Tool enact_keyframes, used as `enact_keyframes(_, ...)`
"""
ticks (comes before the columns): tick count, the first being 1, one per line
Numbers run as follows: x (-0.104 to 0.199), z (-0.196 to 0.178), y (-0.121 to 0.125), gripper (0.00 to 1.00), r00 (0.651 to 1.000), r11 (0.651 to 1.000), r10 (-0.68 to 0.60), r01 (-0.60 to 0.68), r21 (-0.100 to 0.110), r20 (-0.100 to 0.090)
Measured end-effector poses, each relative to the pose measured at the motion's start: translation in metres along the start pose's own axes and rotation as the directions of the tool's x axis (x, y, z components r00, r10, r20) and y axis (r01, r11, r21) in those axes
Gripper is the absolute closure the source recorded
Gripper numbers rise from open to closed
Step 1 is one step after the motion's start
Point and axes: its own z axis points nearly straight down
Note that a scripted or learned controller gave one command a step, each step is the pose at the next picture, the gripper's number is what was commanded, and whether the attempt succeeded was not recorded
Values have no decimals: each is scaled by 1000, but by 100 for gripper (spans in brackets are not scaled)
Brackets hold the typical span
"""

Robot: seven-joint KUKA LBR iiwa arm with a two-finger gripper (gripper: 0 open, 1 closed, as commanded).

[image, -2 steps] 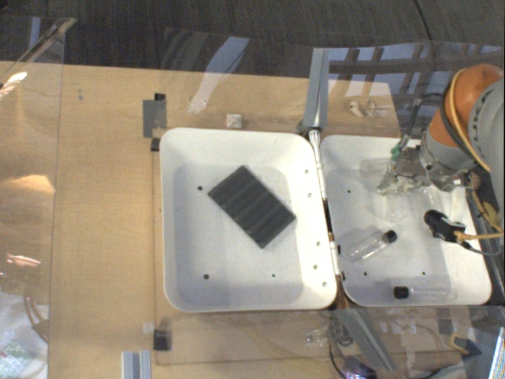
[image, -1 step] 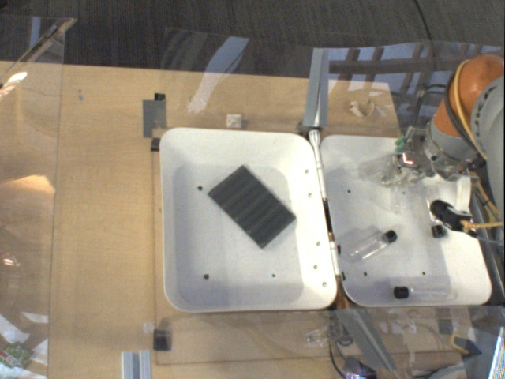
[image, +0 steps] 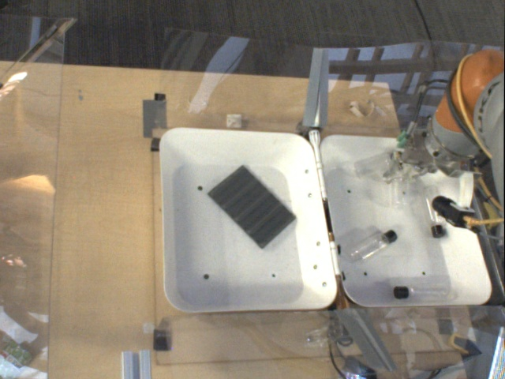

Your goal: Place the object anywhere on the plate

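A clear little tube (image: 372,245) with a black cap lies low in the right bin (image: 355,287). The left bin (image: 177,283) holds a dark ridged plate (image: 251,206), lying flat and turned at a slant. Farther up on the right, the gripper (image: 400,166) hangs over the right bin; I cannot tell how wide it is.

You see a flat plate (image: 252,206) in the left bin (image: 177,212); a small tube (image: 372,244) lies in the right bin (image: 465,279).
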Motion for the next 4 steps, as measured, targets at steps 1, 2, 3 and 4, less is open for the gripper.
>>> enact_keyframes(1,0,14,18,100,991,991,134,-134,29,3)
enact_keyframes(2,1,2,19,100,992,992,127,-127,27,4)
enact_keyframes(3,1,4,18,0,992,991,127,-127,30,5)
enact_keyframes(4,4,-166,25,0,999,999,53,-53,11,-2)
